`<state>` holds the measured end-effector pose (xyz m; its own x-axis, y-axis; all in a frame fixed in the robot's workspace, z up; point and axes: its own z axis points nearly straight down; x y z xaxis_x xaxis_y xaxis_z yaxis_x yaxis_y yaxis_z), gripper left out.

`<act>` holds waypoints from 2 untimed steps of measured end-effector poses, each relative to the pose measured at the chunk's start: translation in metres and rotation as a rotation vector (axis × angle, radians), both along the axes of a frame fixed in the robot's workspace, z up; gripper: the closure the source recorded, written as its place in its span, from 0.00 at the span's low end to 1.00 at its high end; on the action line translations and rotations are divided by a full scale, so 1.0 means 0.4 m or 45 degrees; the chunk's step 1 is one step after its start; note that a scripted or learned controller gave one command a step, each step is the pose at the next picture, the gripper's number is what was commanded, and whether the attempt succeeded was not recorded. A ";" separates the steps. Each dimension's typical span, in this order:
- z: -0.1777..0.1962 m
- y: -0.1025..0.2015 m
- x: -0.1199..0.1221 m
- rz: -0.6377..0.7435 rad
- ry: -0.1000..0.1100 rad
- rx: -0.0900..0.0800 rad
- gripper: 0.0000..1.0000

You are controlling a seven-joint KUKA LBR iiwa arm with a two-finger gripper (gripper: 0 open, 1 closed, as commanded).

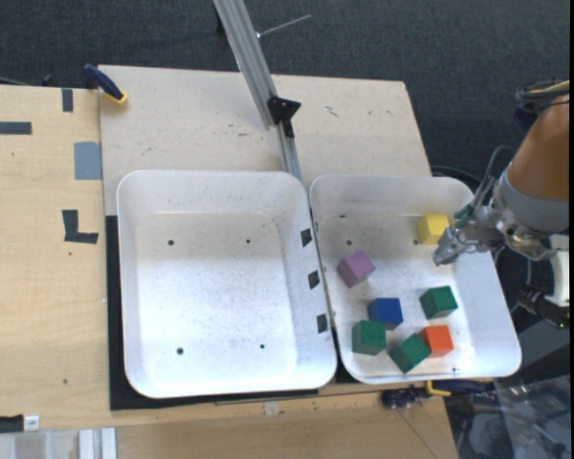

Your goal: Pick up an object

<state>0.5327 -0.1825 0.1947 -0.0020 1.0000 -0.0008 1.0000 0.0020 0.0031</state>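
Arm: grey, with an orange band (549, 156) above the wrist, reaching in from the right over the edge of the right-hand bin.
Gripper (452, 240): low over the right side of the right bin, just beside the yellow cube; from where I stand it is a dark, blurred cluster of metal.
Jaws: I cannot tell how they stand, and I see nothing between them.
Right bin (483, 352): shallow, white, holding all six small blocks.
Yellow cube (433, 228): nearest thing to the gripper, resting on the bin floor near the right wall, towards the far end.
Purple cube (356, 268): left of centre on the bin floor, apart from the others, slightly turned.
Blue cube (386, 311): near the middle, just above the green block at the lower left.
Green blocks: one at the lower left (368, 337), one lower centre (410, 352) touching the orange cube, one further right (439, 301) by itself.
Orange cube (438, 338): near end of the bin, pressed against the lower-centre green block.
Left bin (134, 256): white, speckled with dark dust and a few small dark dots on its floor.
Bench (172, 113): pale board with scuffs; a blue-and-yellow clamp (105, 82) at its far left corner; a metal rail (253, 55) slanting down to the gap between the bins.
Writing: no brand, label or lettering is readable anywhere; the dark and grey marks on the wooden surface at left are plain shapes.
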 end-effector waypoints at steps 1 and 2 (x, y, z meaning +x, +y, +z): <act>0.106 -0.002 0.002 -0.001 -0.001 -0.001 1.00; 0.128 0.139 -0.009 0.006 0.004 0.004 1.00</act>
